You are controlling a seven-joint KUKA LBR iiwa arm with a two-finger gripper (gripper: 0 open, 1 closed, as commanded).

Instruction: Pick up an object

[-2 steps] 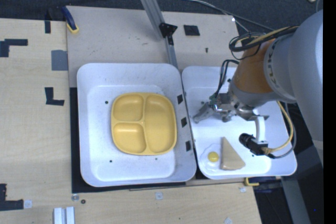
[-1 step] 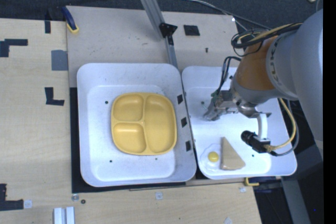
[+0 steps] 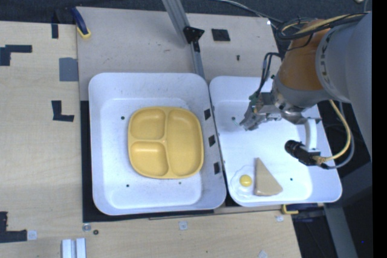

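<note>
- Gripper (image 3: 253, 119) hangs over the upper-middle floor of the right bin (image 3: 225, 99), reaching in from the right; whether it is released or clenched I cannot tell, and nothing shows in its grasp.
- Candidates for the pick lie in that same bin's near corner: a tan wedge (image 3: 266, 179) and, just beside it to the left, a small yellow round piece (image 3: 245, 180).
- Key relation — both pieces sit toward the near rim from the gripper, the wedge almost straight below it in the view, with bare white floor between.
- Wedge axis: its point aims up toward the gripper and its broad base faces the near rim, so closing across the narrow upper part looks easier.
- Room: the wedge lies near the near wall, leaving little room on that side; the floor above it is open.
- Left bin (image 3: 97, 130) holds 1 yellow 3-compartment plate (image 3: 165, 142), well apart and across the divider — a poorer target, I judge.
</note>
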